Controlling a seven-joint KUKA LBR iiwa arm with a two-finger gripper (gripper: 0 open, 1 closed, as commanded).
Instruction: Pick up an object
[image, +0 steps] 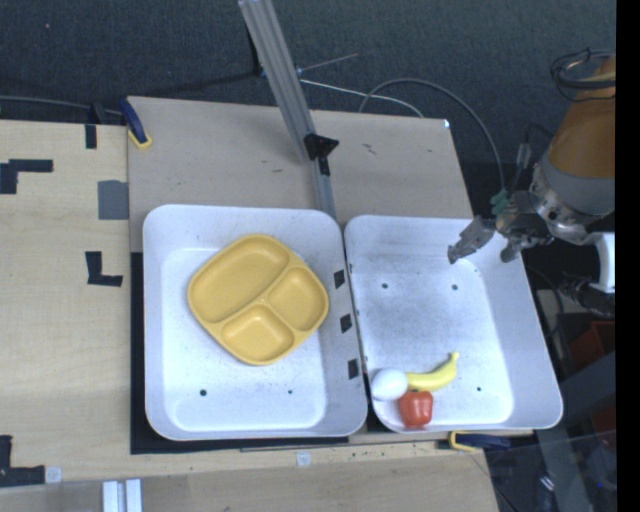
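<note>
Three small objects are gathered at the near left corner of the right bin (520, 330): a banana (436, 374), a white egg-shaped object (389, 383) and a red pepper-like object (416, 407). The banana is laid along the near edge with one end raised toward the bin's middle. The white object is seen just left of it, against the bin's left wall, and the red object just beside both, nearest the front rim. Whether the three are touching cannot be made out, as they are small and crowded together.

The gripper (486, 245) is seen over the far right corner of the same bin, well apart from the objects. Its two dark fingers are spread apart, and nothing is seen between them. The grey arm (580, 190) with its orange band is cut off by the right edge of the view.

In the left bin (170, 390), a yellow divided plate (258, 298) is placed toward the far edge, turned at an angle. A grey metal bar (290, 95) is run from the top of the view down to the gap between the bins.
</note>
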